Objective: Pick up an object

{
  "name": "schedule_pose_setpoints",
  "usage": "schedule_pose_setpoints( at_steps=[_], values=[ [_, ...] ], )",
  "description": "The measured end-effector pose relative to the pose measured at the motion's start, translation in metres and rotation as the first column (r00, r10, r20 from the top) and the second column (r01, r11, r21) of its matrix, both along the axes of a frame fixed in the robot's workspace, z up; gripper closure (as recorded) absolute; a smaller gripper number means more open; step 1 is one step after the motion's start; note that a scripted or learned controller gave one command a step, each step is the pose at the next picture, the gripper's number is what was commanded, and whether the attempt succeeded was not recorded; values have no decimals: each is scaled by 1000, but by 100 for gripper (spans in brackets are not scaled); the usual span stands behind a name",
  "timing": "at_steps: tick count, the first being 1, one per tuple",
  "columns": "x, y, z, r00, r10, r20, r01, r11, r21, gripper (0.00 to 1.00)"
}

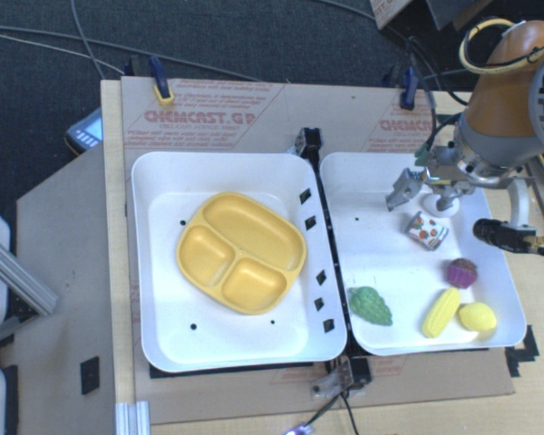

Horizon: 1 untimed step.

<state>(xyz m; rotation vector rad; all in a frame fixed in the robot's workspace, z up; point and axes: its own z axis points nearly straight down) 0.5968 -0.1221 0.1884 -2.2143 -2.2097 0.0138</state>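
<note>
Above the back of the right bin (372,179) my gripper (423,198) hangs open, its two grey fingers spread apart with nothing between them. Just below and in front of it lies a small white cube with red spots (427,231). Further forward in the same bin are a purple fruit (461,272), a yellow corn cob (442,312), a yellow lemon (477,317) and a green leafy piece (371,305).
The left bin (154,243) holds a yellow divided plate (242,251). A black-clipped divider (319,243) runs between the two bins. Clamps and cables sit at the board's far edge.
</note>
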Motion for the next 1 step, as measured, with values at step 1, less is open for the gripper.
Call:
schedule_pose_setpoints(
  at_steps=[1],
  values=[
    [3,0,8,1000,3,14,-3,1000,-2,0]
  ],
)
